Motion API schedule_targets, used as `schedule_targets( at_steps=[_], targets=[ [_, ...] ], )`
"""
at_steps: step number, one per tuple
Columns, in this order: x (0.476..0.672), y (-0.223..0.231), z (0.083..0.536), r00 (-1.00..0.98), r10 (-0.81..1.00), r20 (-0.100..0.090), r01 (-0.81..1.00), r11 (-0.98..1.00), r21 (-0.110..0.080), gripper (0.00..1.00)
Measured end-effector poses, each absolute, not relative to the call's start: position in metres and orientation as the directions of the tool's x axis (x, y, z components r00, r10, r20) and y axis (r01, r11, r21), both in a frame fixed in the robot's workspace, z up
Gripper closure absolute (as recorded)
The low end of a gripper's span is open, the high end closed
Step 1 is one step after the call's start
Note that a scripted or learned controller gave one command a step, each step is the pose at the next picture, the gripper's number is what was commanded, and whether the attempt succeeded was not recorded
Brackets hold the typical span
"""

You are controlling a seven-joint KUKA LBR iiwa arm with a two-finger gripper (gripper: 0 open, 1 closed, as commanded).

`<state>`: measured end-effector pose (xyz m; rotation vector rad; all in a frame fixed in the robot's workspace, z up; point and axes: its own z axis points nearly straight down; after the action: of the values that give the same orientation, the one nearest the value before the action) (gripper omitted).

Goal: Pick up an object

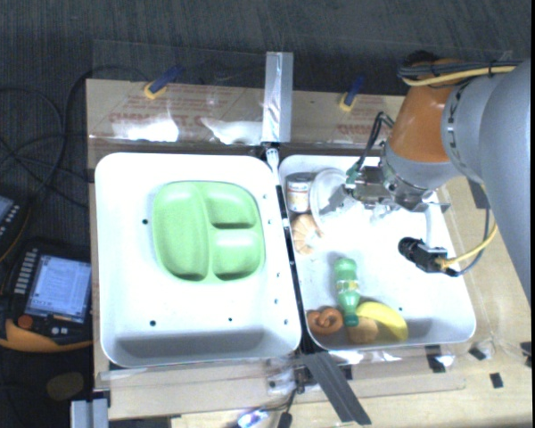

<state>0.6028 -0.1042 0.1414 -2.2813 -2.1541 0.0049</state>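
My gripper [364,191] hangs over the far part of the right bin [446,315], below the orange band of the arm [425,127]. Just to its left lie a white cup [325,188] and a small jar with a brown label [297,191], with a tan pastry [304,231] below them. Farther toward the front lie a green bottle [345,280], a yellow banana [385,320], a brown ring-shaped piece [325,320] and a small brown round item [363,332]. I see nothing held in the gripper.
The left bin [125,310] holds a green divided plate [209,230]. A black cable fitting [421,251] hangs from the arm over the right bin. Clamps [163,81] sit on the back board. Two screens [58,285] lie on the floor at left.
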Motion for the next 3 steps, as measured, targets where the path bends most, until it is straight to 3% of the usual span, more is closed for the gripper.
schedule_targets(
  at_steps=[1,2,3],
  targets=[
    [0.584,-0.141,0.208,0.150,0.989,-0.002,0.989,-0.150,-0.002,0.00],
    [0.528,-0.100,0.141,-0.110,0.994,0.001,0.994,0.110,-0.003,0.00],
    [0.528,-0.100,0.089,-0.365,0.931,-0.004,0.931,0.365,0.007,0.00]
  ],
)
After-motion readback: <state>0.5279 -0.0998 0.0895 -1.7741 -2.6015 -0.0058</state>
